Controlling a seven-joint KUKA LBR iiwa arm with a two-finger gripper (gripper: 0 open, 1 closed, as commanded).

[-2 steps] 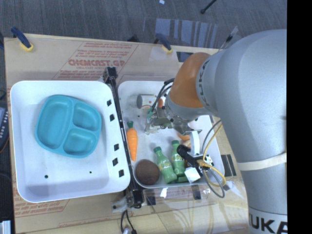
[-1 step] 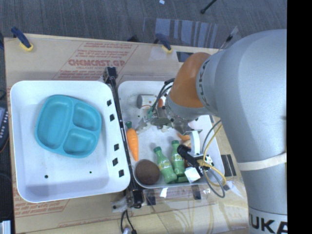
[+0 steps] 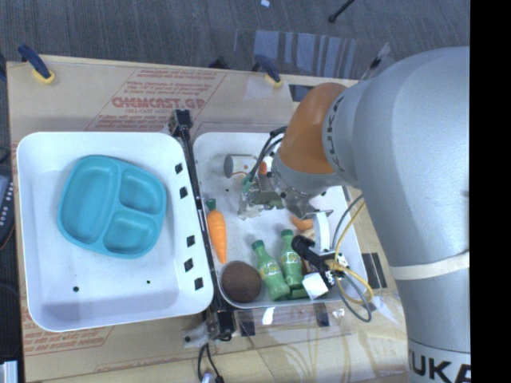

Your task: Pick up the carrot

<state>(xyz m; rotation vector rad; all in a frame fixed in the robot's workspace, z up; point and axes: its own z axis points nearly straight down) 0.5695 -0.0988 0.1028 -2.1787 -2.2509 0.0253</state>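
Right bin (image 3: 209, 146), carrot (image 3: 216, 234) left of claw (image 3: 257, 199), apart

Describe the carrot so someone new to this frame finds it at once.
Take the right bin of the two white ones. Along its left wall, below mid-height, lies the carrot: a slim orange cone, green top pointing up the picture. Nearby sit two green bottles and a brown ball.
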